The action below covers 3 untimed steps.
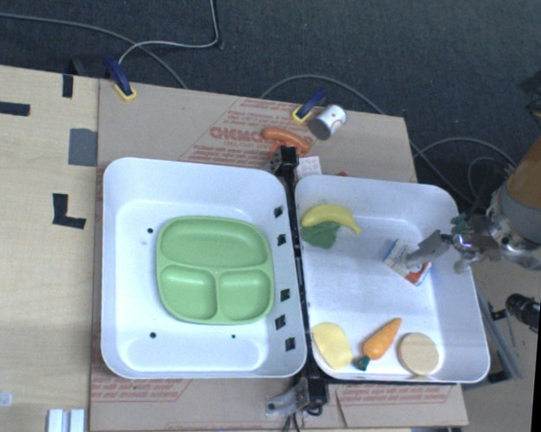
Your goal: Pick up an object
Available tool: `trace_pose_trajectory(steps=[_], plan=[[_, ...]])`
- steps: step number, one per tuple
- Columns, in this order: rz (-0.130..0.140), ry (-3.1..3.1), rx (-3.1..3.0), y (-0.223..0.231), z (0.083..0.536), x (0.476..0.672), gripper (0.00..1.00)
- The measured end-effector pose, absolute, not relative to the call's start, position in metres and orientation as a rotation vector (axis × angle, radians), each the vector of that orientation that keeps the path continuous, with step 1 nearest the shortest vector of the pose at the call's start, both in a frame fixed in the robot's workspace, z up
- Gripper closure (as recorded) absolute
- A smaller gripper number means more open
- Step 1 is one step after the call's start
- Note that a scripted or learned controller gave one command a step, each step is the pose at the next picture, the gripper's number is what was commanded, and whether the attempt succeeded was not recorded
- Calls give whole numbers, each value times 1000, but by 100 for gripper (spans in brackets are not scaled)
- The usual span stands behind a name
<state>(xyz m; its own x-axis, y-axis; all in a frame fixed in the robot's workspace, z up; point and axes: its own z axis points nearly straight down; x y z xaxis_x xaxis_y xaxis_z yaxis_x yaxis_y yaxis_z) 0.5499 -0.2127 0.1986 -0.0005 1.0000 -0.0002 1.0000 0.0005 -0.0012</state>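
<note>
My gripper (424,253) reaches in over the right wall of the right bin (385,194), at mid height of the view. A small white packet with blue and red marks (405,259) lies right at its tip, touching or just under it; whether it is held is not clear. Farther left in this bin a yellow banana (333,216) rests against a green vegetable (319,233). Along the front wall sit a pale yellow piece (332,344), an orange carrot (381,338) and a round tan disc (418,353).
The left bin (122,244) holds a green divided plate (215,269). Black clips line the shared wall between the bins. Behind the bins lie an orange object (286,137), a small silver cylinder (327,121) and cables on the cardboard.
</note>
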Motion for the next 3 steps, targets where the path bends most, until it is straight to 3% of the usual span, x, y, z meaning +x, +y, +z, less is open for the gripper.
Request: trace_pose_trajectory(steps=[1, 2, 3], plan=[[-7, -2232, -2226, -224, 91, 602, 0], [-28, -2239, -2222, -218, 103, 607, 100], [-30, -2240, -2221, -217, 104, 607, 0]])
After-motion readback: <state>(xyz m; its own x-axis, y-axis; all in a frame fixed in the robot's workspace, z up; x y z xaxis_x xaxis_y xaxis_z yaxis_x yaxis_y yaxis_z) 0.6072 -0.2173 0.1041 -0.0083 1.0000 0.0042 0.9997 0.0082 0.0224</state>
